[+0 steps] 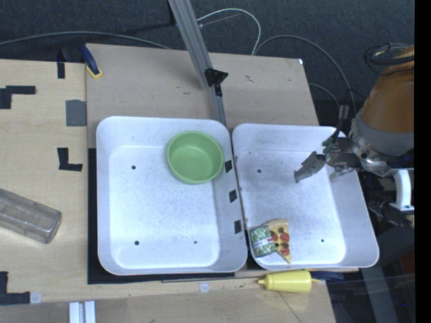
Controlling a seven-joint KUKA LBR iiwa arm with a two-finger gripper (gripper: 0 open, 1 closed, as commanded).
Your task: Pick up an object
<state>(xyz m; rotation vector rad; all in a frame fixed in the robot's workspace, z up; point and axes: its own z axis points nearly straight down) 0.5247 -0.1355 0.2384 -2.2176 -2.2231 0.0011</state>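
My gripper (322,169) hangs over the upper right part of the right bin (350,247). Its two dark fingers stand apart, open, with nothing between them. A small flat packet with a green, red and yellow print (271,239) lies in that bin's near left corner, well below and left of the gripper. A green bowl (195,157) sits upright in the left bin (114,200), at its far right side.
A yellow squeeze bottle (288,282) lies on the bench just outside the right bin's front rim. A clear plastic container (27,216) lies at the far left. A grey metal post (195,36) slants above the bins' dividing wall.
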